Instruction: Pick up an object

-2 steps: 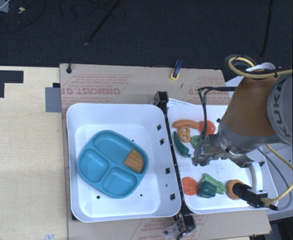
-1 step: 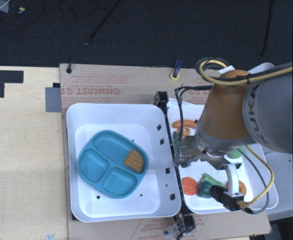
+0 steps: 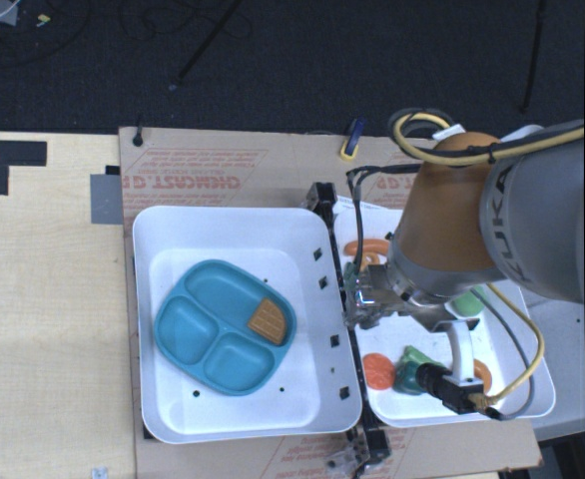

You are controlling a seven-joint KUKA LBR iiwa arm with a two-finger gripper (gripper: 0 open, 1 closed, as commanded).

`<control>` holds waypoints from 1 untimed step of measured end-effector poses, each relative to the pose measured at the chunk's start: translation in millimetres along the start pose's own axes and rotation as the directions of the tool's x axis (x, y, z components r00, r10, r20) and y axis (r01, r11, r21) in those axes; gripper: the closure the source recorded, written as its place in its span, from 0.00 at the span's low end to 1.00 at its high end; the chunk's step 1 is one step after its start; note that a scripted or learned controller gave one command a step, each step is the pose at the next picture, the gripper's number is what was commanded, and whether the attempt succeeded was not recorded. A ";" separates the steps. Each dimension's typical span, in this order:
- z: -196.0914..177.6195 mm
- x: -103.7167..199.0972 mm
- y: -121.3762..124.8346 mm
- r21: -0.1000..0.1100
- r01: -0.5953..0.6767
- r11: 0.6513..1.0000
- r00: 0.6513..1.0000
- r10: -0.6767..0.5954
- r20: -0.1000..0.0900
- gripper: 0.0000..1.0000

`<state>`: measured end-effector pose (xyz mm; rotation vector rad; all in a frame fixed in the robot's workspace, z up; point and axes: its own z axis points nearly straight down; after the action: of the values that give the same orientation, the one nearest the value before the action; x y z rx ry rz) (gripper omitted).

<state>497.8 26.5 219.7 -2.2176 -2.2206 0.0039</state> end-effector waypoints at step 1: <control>-16.4 -2.5 -10.0 -0.001 -0.002 1.000 1.000 0.002 0.000 1.00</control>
<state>487.9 23.9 236.2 -2.2197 -2.2193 0.0032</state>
